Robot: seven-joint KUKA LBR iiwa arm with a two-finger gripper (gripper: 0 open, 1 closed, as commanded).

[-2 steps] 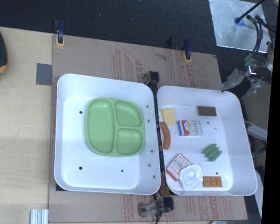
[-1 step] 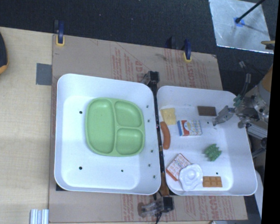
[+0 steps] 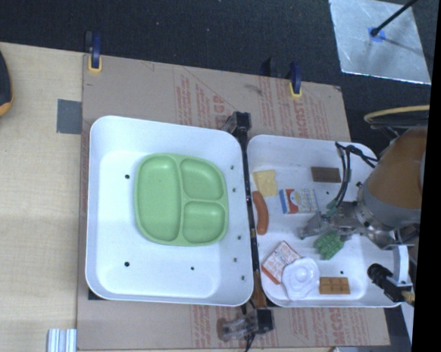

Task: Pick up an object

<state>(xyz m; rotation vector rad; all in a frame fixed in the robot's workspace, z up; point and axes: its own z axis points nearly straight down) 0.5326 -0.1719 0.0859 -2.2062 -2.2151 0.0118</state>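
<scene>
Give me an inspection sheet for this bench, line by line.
Surface: cardboard sheet clamped on a wooden bench, bearing two white bins.
Job's things: right bin holds a hot dog, yellow cheese slice, brown block, small carton, green leafy toy, red-and-white packet, white lidded cup, cracker.
Clutter: green divided plate in left bin.
Grippers: gripper low over the green toy; jaws unclear.
Cables: black cable by the wrist.
Surroundings: dark floor, blue clamps.

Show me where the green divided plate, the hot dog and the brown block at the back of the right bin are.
green divided plate (image 3: pixel 180 199), camera view, point on its centre where the dividers meet.
hot dog (image 3: pixel 261 212), camera view, point on its middle.
brown block (image 3: pixel 325 174), camera view, point on its top face.
</scene>
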